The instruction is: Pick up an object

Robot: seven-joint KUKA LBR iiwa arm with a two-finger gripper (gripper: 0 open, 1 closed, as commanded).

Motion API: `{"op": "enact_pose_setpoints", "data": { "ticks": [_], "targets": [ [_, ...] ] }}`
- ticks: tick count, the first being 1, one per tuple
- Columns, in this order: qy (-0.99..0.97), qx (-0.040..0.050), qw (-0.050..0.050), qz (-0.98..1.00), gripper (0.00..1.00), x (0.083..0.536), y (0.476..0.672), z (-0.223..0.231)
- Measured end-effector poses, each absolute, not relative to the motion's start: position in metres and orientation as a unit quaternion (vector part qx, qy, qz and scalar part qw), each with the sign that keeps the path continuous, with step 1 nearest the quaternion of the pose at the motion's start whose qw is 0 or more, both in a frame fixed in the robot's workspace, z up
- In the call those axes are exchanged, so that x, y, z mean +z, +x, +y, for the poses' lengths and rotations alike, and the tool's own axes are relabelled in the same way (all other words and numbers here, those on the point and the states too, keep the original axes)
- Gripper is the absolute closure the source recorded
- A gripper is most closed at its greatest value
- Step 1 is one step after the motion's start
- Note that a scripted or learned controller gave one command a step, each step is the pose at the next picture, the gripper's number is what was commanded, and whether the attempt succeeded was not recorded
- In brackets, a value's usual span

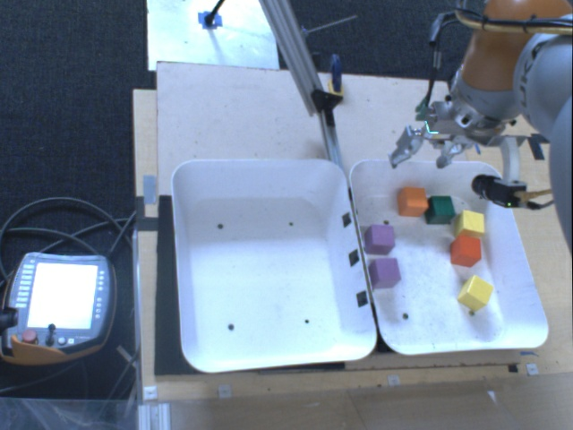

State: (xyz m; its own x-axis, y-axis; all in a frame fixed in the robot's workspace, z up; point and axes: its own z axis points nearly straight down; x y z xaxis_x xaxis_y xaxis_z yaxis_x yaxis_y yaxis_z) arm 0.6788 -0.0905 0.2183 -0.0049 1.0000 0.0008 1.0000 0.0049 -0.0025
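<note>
A teach pendant (55, 307) with a lit white screen is lying on the dark floor, well to the left of the left bin (192, 182). The left bin is sitting directly against the right bin (528, 316), the landmark for what follows; the two rims are touching along the centre line. Behind the right bin's near-left corner, a slanted aluminium bar (291, 38) is rising toward the upper left.

Inside the right bin, two purple cubes (380, 237) (385, 271) are resting near its left wall, one just in front of the other. An orange cube (413, 201) is lying toward the bin's far side, and a green cube (440, 209) is touching it on the right. A yellow cube (469, 223) is sitting just beside the green one, a red-orange cube (466, 251) is lying directly in front of it, and a second, tilted yellow cube (475, 292) is resting nearer the bin's front right.

The gripper (428, 153) is hanging above the right bin's far rim, its fingers spread apart and gripping nothing, apart from every cube.
</note>
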Motion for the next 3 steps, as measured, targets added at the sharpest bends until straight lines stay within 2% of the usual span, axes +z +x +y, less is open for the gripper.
{"op": "enact_pose_setpoints", "data": {
  "ticks": [1, 2, 3],
  "targets": [
    [-0.705, -0.0004, -0.001, -0.709, 0.00, 0.221, 0.680, -0.091],
    [-0.706, 0.0007, 0.000, -0.708, 0.00, 0.179, 0.675, -0.090],
    [-0.706, 0.0010, 0.001, -0.708, 0.00, 0.132, 0.680, -0.098]
  ]
}}
